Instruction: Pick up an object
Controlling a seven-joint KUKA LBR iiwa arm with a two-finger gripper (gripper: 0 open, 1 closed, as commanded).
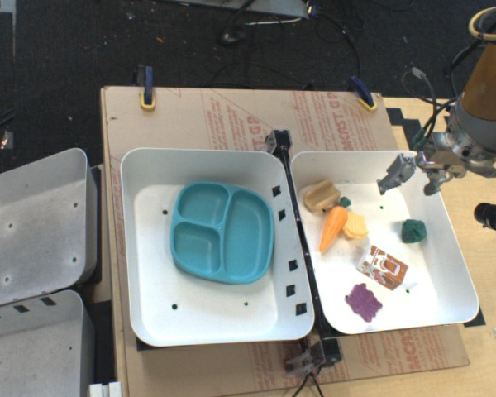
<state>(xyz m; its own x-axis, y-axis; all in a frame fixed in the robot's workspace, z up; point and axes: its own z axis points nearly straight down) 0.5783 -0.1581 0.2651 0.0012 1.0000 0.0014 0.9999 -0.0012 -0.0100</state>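
Pincer (412,178): spread open, holding nothing, above right bin's (460,265) far edge.
Risk: closing on air; green lump (413,231) lies just below, carrot (332,227) farther left.

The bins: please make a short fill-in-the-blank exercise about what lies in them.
1. The teal tray lies in the ____ bin.
2. The carrot is colored ____.
3. The purple grapes lie in the same bin as the ____ carton.
4. The gripper has its fingers ____ above the right bin.

Missing words: left; orange; brown and white; open
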